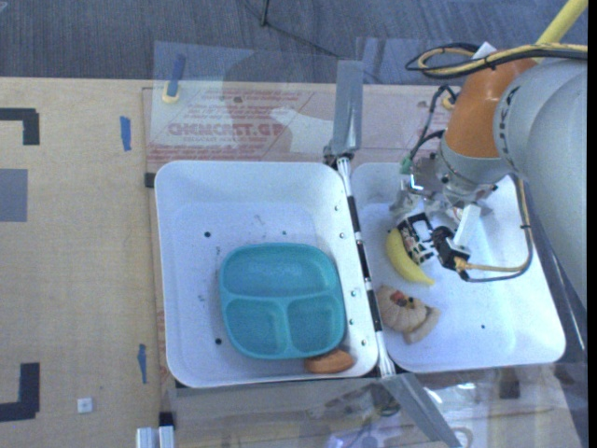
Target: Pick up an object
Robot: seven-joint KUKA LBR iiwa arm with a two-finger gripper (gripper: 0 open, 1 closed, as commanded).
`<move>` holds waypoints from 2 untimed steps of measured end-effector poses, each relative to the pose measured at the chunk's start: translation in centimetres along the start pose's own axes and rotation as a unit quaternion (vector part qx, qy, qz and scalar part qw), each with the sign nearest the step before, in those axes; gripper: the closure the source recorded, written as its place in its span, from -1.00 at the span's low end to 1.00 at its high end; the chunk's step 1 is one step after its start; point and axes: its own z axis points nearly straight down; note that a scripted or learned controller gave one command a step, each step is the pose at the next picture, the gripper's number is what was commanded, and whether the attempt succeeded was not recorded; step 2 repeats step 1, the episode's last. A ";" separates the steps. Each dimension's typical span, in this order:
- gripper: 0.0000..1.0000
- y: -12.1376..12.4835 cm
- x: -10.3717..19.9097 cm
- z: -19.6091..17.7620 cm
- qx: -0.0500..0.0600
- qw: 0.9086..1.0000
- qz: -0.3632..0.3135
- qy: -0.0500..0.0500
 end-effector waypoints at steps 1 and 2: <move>1.00 -3.0 4.1 -12.4 0.007 0.994 0.108 -0.001; 1.00 -3.0 4.1 -12.4 0.007 0.994 0.108 -0.001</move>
